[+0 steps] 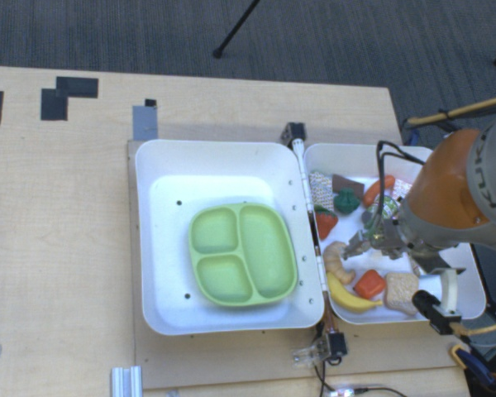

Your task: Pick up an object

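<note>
My gripper hangs low over the middle of the right bin, open, with bare white bin floor showing between its fingers. Just below it lie a red toy tomato, a yellow banana and a beige slice of bread. A tan lumpy piece lies to its left. Further back are a green piece, a red strawberry-like piece, an orange-red piece, a dark brown bar and a grey mesh item. The arm hides the bin's right part.
The left bin holds a light green divided plate. A metal divider runs between the two bins. The grey arm with its orange band reaches in over the right bin's far right side. Cables lie at the lower right.
</note>
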You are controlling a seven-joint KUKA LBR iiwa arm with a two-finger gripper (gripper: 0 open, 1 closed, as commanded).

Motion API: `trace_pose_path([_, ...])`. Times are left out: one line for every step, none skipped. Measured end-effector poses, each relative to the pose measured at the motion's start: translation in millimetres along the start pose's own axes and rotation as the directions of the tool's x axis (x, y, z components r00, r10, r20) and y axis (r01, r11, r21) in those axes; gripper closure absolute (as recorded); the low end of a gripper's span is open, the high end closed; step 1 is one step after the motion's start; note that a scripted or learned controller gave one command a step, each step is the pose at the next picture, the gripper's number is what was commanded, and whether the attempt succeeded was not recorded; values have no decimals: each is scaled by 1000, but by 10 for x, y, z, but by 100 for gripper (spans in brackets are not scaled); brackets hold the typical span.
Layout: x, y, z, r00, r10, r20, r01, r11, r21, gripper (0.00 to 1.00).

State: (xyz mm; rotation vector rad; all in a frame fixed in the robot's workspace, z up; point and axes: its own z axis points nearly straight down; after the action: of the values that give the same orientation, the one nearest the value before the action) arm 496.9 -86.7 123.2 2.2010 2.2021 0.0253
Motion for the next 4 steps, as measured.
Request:
trace_pose_path([-16,-53,301,1000,7,1,-7,1000,10,0])
trace_pose_path([5,-39,204,1000,3,-3,-3,1000,9,100])
trace_pose_path([-18,-40,200,1000,6,1,-6,1000,9,0])
trace_pose_path([-1,-22,99,1000,1,-1,-1,1000,6,100])
